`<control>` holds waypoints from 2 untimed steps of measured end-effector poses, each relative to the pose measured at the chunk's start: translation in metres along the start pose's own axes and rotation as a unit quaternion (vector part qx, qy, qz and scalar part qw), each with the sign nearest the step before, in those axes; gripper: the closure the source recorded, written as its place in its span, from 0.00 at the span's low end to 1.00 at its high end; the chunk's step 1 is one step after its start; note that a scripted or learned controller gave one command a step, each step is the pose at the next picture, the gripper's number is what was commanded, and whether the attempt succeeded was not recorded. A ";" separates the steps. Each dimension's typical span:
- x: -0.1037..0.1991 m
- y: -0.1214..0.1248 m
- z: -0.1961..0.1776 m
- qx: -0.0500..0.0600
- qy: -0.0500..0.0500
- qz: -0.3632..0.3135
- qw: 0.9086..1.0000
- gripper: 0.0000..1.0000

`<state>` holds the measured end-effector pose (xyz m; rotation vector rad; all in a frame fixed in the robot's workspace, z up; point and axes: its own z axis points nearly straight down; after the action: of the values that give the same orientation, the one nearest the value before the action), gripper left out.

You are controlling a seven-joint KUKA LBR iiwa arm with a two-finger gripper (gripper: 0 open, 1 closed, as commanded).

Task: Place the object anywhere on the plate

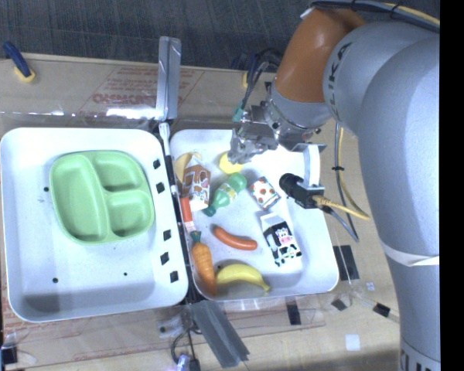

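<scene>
A green divided plate [102, 194] lies in the left bin [23, 284]. The right bin [313, 273] holds several toy foods: a yellow banana [241, 275], an orange carrot [204, 265], a red sausage [234, 239], a green bottle [224, 193], a cow-print carton [281, 242], a small red-and-white box [264, 192], a brown-and-white carton [196, 182] and a yellow piece [230, 163]. My gripper [246, 148] hangs over the far side of the right bin, just above the yellow piece. Nothing shows between its fingers.
A grey metal divider [168, 83] stands between the bins at the back. A black cable plug [294, 188] and yellow wire hang from the arm over the right bin. The arm's grey bulk fills the right side.
</scene>
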<state>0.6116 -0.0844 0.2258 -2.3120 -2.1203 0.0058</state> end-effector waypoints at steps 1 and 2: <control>0.045 0.041 -0.069 -0.002 0.000 0.057 0.998 1.00; 0.127 0.007 0.032 0.000 -0.001 -0.006 1.000 1.00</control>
<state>0.6296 0.0412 0.1933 -2.3001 -2.1351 0.0073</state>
